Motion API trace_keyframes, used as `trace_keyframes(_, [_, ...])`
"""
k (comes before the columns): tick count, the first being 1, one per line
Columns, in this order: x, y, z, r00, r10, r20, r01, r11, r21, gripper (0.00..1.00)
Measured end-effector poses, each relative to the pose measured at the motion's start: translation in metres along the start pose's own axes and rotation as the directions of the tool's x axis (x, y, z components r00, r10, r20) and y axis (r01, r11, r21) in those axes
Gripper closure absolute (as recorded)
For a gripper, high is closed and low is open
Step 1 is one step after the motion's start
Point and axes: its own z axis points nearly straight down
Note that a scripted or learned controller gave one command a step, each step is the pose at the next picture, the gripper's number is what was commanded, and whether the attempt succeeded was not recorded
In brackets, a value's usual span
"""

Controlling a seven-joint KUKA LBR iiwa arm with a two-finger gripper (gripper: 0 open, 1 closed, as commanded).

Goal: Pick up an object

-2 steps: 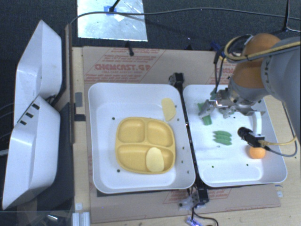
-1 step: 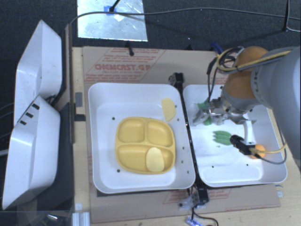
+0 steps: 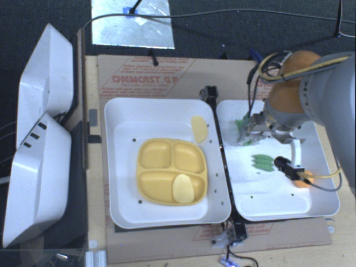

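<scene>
You see the gripper (image 3: 248,133) low over the back-left corner of the right bin (image 3: 278,204), against a pale green object (image 3: 242,125) lying by the bin's wall; whether it is parted or has hold of anything, you cannot tell. Expect a miss here: the wall beside the object could crowd the claw. A darker green object (image 3: 262,162) lies nearby, just in front.

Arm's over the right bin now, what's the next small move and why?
Probably ease the hand straight down onto the green object beside it at the right white bin's back-left corner; it sits closer than the ridged green piece lying mid-bin.
</scene>
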Motion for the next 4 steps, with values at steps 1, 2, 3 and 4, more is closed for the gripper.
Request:
trace_keyframes(1, [0.001, 0.009, -0.046, 1.0, -0.001, 0.0, 0.001, 1.0, -0.003, 1.0])
trace_keyframes(2, [0.002, 0.018, -0.106, 1.0, -0.001, 0.0, 0.001, 1.0, -0.004, 1.0])
trace_keyframes(3, [0.002, 0.018, -0.111, 1.0, -0.001, 0.0, 0.001, 1.0, 0.001, 1.0])
trace_keyframes(4, [0.055, 0.0, -0.123, 1.0, -0.005, -0.001, 0.005, 1.0, 0.0, 1.0])
